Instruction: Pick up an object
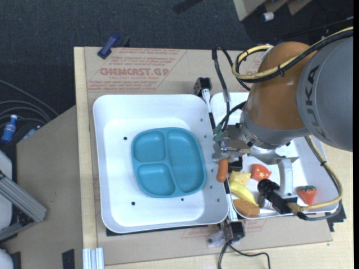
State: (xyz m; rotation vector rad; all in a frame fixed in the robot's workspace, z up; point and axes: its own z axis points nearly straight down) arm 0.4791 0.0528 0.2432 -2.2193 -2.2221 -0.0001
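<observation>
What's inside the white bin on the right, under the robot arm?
The right bin holds an orange carrot-like piece, yellow pieces, a red piece and a strawberry-like toy. The arm covers the bin's upper part.

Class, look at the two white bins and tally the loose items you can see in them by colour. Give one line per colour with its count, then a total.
Blue: 1, the divided plate in the left bin
Orange: 1, the carrot-like piece
Yellow: 2, the pale wedge and the banana-like piece
Red: 2, the piece and the strawberry-like piece
Tan: 1, the rounded piece
Total: 7
</observation>
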